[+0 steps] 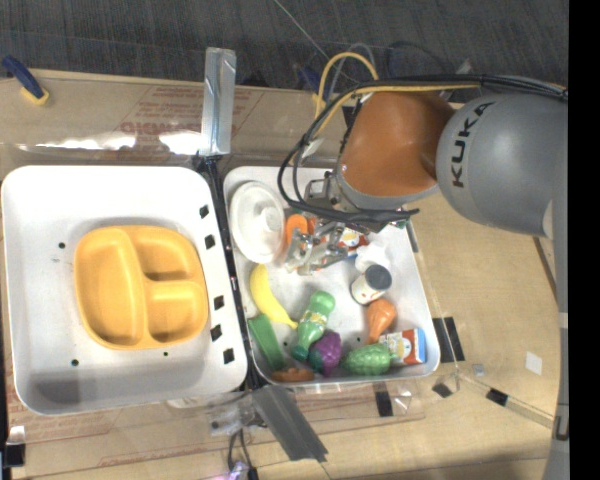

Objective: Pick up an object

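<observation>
Objects: toy food, among it a banana [267, 299] and a purple piece [326, 348], lies loose in the right bin [425, 298].
Tool [315, 246]: low among them, beside a white bowl [254, 220]; grip state unreadable.
Progress: nothing lifted yet, by my judgement.

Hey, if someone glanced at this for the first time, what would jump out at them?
Probably the big grey arm with its orange band, reaching from the right over the right bin. Next, the yellow tray lying alone in the left bin. Then the bright toy food heaped in the right bin: a banana, purple grapes and a carrot.
</observation>
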Controlling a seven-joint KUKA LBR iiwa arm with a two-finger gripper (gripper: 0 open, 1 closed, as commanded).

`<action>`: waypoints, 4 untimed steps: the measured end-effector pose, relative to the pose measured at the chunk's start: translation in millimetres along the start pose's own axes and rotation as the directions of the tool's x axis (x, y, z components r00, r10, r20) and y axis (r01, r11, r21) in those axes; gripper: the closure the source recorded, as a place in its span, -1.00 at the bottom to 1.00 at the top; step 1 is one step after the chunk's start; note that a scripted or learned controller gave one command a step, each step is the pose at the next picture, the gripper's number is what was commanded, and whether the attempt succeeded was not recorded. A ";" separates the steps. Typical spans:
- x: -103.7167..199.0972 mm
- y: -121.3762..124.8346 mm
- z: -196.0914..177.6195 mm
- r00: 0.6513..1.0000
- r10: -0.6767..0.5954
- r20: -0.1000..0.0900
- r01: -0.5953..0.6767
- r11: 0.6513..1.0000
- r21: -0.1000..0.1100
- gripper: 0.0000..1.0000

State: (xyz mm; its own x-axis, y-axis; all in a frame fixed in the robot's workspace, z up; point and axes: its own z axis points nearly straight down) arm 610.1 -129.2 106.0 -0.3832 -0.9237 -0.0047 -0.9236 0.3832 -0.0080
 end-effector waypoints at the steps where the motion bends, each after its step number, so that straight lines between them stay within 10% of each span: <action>1: -60.0 -29.4 -91.1 0.997 -0.076 -0.001 0.076 0.997 0.001 1.00; 2: 5.7 -56.3 -193.3 1.000 -0.006 -0.004 0.006 1.000 0.005 1.00; 3: -28.4 -41.6 -197.6 0.996 -0.089 -0.001 0.089 0.996 -0.005 1.00; 4: 52.0 -56.7 -174.2 0.836 -0.549 0.001 0.549 0.836 -0.010 1.00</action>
State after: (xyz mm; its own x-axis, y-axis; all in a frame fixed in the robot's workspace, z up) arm 640.9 -199.2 280.3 0.1872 -0.9823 -0.0008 -0.9823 -0.1872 0.0007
